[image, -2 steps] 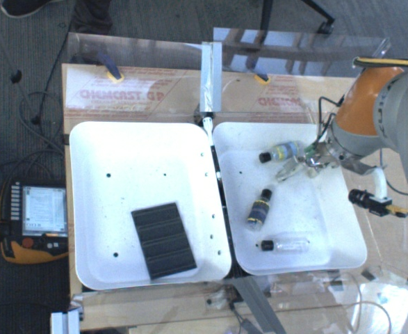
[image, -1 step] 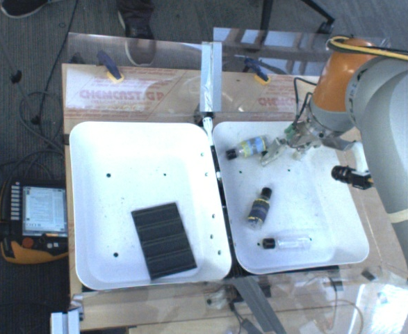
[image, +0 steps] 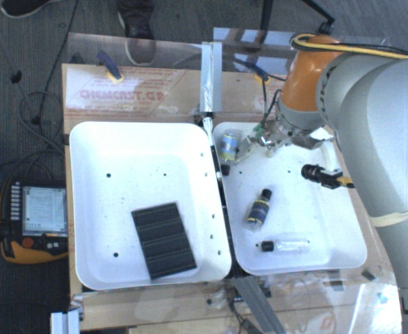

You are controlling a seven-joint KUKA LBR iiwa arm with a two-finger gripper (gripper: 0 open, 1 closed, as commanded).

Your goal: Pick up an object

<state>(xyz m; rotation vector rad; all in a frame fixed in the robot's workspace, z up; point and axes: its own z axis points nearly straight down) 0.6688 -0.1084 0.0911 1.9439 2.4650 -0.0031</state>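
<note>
Two shallow white bins are seen side by side on the bench. The grey arm [image: 370, 117], marked by an orange band, is reached in from the right over the far part of the right bin [image: 343, 256]. The gripper [image: 258, 139] is held low near that bin's far left corner; whether it is wide or narrow cannot be told. Just left of the gripper, a small jar [image: 229, 145] with a pale blue top is found close to the bin's left wall; whether the two are touching cannot be told. A small dark bottle [image: 258, 207] with a yellow band is laid near the middle of the right bin, its cap pointed toward the far side. Nearer, and apart from it, a clear tube [image: 285, 245] with a black cap at its left end is laid crosswise.

In the left bin [image: 92, 158], a dark ribbed pad [image: 163, 240] is laid flat toward the near right, slightly turned. Beyond this bin, a cardboard sheet [image: 124, 92] with red print is spread flat, and a metal post [image: 210, 75] is stood at the far side between the bins. On the floor to the left, a handheld controller [image: 33, 218] with a screen is laid
</note>
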